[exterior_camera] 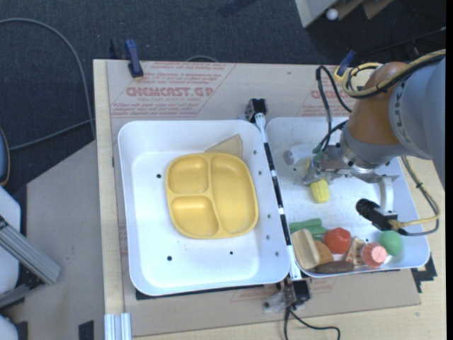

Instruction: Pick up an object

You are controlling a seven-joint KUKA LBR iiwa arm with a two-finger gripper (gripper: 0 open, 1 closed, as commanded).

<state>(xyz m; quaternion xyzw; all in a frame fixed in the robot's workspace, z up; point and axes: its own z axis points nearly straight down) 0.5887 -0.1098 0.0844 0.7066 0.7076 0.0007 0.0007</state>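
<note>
The pincer (320, 168) hung low in the right bin (407, 190), right above a yellow corn cob (320, 190) that lay just below its tip, though whether the two touched, and whether it was open or closed, could not be told. Further toward the near corner from the pincer sat a heap of toy food (343, 246). Off to its left, in the left bin (141, 211), rested a yellow divided plate (211, 194).

Dark grey carpet (56, 20) covers the floor around the tabletop (177, 91), whose brown cardboard surface bears red print. A grey cable (71, 52) loops across the carpet at left, and a blue clamp (132, 57) grips the tabletop's far edge.
</note>
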